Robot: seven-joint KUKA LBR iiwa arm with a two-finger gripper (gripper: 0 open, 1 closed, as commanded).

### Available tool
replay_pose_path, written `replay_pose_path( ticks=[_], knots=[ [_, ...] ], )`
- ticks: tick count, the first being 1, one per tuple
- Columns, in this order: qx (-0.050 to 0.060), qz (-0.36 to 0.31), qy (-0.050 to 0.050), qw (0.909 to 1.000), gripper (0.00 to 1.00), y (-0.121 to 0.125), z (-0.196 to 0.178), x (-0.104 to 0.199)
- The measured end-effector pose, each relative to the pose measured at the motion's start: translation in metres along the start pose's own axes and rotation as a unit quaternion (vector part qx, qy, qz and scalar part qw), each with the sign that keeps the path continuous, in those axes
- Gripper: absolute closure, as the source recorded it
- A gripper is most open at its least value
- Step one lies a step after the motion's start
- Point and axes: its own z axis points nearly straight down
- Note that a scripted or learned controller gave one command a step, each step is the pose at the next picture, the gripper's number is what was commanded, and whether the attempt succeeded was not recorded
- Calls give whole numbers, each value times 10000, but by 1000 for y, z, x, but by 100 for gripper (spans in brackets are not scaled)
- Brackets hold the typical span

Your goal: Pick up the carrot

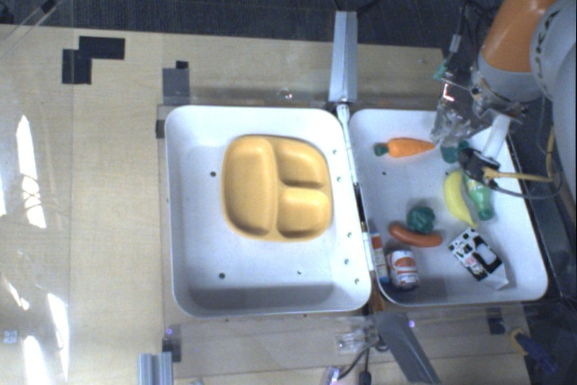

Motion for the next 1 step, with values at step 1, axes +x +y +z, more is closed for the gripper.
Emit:
replay_pose_path(
  ticks=[1],
  knots=[
    [-26,-2255,9,9742,100,-33,107,1]
  ],
)
